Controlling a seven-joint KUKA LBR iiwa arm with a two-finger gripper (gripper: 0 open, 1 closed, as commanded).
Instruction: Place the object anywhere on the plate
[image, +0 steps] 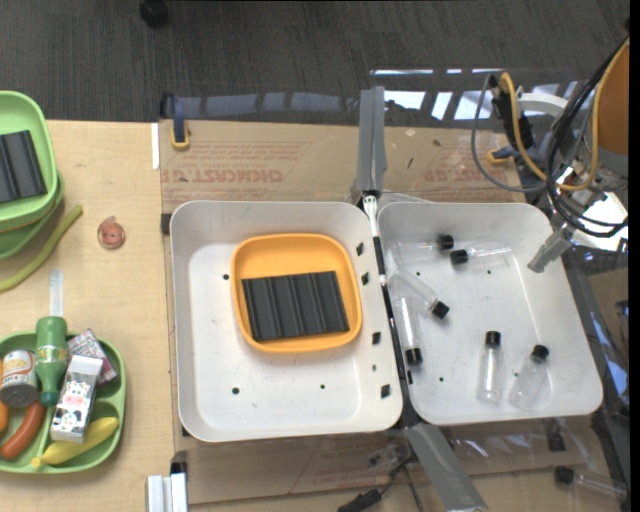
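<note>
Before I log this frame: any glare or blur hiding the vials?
Camera view: lighting even, shadows soft; the clear vials nearly vanish against the right bin, only their black caps stand out; the orange plate is sharp; the tool is slightly soft.

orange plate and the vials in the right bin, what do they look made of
Orange plate: likely matte plastic, with even colour and soft rounded rim. Dark ribbed insert: probably rubber or plastic. Vials: clear glass or plastic, see-through with black caps; which one is unclear.
</note>
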